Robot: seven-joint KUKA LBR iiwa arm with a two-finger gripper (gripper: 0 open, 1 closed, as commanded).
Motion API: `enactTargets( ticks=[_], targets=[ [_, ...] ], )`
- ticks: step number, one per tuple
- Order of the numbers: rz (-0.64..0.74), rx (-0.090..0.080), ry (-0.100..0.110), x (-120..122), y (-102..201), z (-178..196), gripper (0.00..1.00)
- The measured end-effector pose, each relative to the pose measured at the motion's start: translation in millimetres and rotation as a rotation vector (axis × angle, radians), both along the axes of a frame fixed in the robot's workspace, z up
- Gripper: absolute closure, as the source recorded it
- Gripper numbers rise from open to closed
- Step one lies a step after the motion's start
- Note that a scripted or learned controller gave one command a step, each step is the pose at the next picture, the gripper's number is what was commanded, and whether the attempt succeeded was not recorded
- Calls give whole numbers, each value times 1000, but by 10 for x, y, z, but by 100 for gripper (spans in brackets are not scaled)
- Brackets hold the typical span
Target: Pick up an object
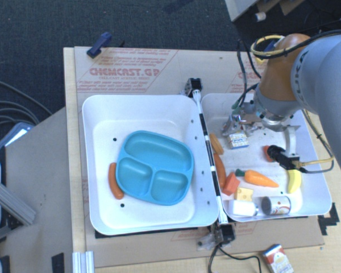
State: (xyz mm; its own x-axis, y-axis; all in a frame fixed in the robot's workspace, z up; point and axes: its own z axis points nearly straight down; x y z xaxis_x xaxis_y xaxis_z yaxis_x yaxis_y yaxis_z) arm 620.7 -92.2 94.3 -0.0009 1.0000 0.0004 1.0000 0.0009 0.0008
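Note:
My gripper (237, 136) hangs low over the upper left part of the right bin (314, 205), under the grey arm with its orange band. Just left of it, an orange sausage-shaped piece (216, 144) lies along the bin's left wall. Below the gripper lie a carrot (260, 178), a red chunk (231, 183), a yellow cheese wedge (244, 194), a white block (244, 208), a small can on its side (275, 205) and a yellow banana (294, 181). Nothing is seen held.
The left bin (96, 129) holds a blue divided plate (154, 166) with a red-orange sausage (115, 181) beside its left edge. Another red-orange piece (220, 172) lies by the divider between the bins. A small carton (275, 259) sits on the bench in front.

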Motion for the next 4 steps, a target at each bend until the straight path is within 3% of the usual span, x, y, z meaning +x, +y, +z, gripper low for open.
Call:
enactTargets(
  ticks=[1,2,3,4],
  targets=[
    [0,1,1,-437,712,905,100],
    [-1,1,4,-1171,950,1430,100],
    [0,-1,1,-855,890,1625,100],
    [-1,0,4,-1087,788,1753,100]
  ],
)
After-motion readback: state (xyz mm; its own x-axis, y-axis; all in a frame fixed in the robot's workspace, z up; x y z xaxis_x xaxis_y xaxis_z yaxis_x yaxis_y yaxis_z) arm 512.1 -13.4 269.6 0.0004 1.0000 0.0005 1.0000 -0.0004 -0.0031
